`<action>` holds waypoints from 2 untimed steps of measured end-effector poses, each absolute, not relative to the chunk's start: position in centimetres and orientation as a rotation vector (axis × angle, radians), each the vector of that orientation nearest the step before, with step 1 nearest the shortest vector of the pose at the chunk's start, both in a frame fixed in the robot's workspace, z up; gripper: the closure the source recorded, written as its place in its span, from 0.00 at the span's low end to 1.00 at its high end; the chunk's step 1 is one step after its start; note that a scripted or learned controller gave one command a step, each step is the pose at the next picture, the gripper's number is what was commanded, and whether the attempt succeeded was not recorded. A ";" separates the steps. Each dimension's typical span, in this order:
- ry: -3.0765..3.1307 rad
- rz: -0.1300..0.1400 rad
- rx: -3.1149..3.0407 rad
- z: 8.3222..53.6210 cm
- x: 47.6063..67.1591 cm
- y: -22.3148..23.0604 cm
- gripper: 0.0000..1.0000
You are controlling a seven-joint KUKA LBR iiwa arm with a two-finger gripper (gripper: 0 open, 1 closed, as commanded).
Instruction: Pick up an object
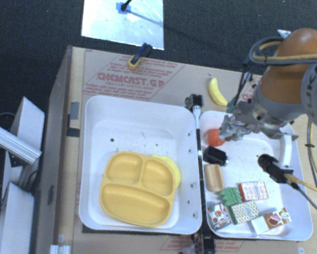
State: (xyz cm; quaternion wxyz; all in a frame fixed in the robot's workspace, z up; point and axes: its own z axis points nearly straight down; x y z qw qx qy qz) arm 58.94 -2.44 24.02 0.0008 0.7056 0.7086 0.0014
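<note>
Up front, a yellow tray (137, 186) sits in the left bin (141, 124), food packs (245, 206) in the right bin (303, 218). My claw (233, 131) hangs right by the red thing (214, 138) there, spread or pinched I can't tell. Behind: banana (216, 91) on brown board (153, 77), dark carpet (35, 13).

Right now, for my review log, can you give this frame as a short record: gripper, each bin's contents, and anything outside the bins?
gripper: gripper low over the far left corner of the right bin, close beside a red round item
held: nothing visibly held
left bin: left bin holds a yellow divided tray
right bin: red round item, black item, tan item, printed packets clustered at the near side
outside bins: banana on the bench beyond the right bin
</note>
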 end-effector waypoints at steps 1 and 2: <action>2.226 0.000 2.217 20.5 56.6 0.1 1.00; 2.224 0.003 2.215 24.8 57.3 -0.4 1.00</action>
